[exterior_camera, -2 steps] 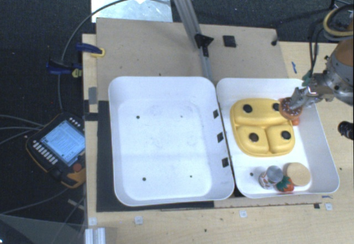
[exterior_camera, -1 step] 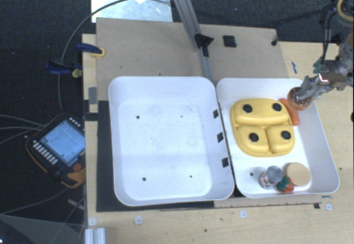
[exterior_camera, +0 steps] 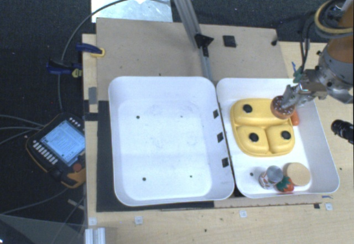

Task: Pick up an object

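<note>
Gripper (exterior_camera: 285, 105) hovers over the yellow tray's (exterior_camera: 260, 126) edge; jaws' state I cannot tell; best descend squarely, then close.

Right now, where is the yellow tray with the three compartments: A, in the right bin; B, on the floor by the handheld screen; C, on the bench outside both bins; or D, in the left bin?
A: the yellow tray lies inside the right bin, with the gripper at its upper right corner.

Tool (exterior_camera: 287, 103) over yellow tray (exterior_camera: 261, 127), right bin (exterior_camera: 321, 143)
</note>
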Robot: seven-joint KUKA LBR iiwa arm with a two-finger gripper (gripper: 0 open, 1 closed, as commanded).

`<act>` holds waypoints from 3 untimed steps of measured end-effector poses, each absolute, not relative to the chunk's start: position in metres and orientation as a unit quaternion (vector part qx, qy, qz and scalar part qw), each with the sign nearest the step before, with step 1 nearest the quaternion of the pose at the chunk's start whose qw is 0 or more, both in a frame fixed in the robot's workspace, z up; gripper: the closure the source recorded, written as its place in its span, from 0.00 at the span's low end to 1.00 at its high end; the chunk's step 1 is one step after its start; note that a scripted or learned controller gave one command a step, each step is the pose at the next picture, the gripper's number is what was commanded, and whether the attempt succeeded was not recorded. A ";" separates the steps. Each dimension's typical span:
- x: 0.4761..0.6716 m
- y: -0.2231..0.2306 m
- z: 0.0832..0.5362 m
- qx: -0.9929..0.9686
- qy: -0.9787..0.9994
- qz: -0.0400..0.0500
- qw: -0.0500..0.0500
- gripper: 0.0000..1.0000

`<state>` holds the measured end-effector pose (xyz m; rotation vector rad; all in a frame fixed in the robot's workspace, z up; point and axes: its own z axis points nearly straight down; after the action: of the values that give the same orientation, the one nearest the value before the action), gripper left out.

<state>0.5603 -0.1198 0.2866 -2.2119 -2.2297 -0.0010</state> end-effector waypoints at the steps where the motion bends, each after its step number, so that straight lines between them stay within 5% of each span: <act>1: 0.546 -0.074 0.272 -0.704 -0.710 -0.001 0.001 1.00; 3: 0.533 0.025 0.256 -0.703 -0.711 -0.001 0.001 1.00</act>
<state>0.5326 0.0250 0.2562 -2.2090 -2.2320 -0.0028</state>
